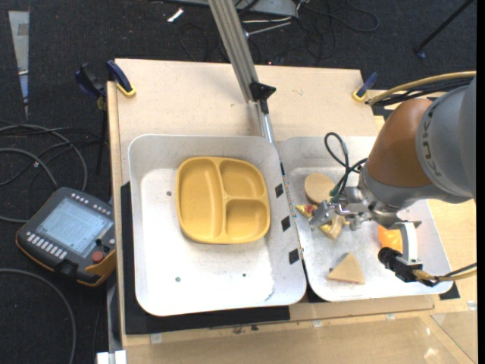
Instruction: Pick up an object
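The hand (331,217) sits low in the right bin (318,283) among small pieces (330,227) — whether it is open or closed, I cannot tell. Crowding beside the round tan piece (318,186) could spoil the pick — a nudge instead of a grasp.

The arm (424,154) runs off the picture's right edge. Its wrist covers part of the right bin (424,290) and most of an orange object (389,238) just right of the gripper (326,217). The small yellowish pieces (330,228) at the gripper's tip are too small to identify.
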Robot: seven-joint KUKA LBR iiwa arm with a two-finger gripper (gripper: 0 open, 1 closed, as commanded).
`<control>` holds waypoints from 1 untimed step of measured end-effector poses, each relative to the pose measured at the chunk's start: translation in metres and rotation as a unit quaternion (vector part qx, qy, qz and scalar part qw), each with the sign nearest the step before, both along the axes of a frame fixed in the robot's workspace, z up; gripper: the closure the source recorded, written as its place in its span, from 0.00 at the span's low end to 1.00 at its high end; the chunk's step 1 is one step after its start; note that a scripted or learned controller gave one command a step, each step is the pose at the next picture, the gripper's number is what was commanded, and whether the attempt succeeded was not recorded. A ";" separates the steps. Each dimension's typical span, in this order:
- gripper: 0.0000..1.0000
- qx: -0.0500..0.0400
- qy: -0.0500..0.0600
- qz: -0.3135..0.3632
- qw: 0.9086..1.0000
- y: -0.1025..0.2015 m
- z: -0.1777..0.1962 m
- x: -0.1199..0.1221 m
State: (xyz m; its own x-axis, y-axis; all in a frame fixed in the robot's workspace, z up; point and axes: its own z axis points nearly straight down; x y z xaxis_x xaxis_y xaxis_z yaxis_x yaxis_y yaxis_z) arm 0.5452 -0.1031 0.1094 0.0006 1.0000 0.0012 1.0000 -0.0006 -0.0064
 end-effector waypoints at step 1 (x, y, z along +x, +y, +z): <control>0.00 0.000 -0.003 0.000 1.000 0.001 -0.014 0.000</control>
State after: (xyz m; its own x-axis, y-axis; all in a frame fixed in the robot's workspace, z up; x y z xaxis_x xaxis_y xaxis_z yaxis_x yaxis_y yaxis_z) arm 0.5453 -0.1025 0.0949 0.0005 1.0000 0.0002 1.0000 -0.0005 -0.0010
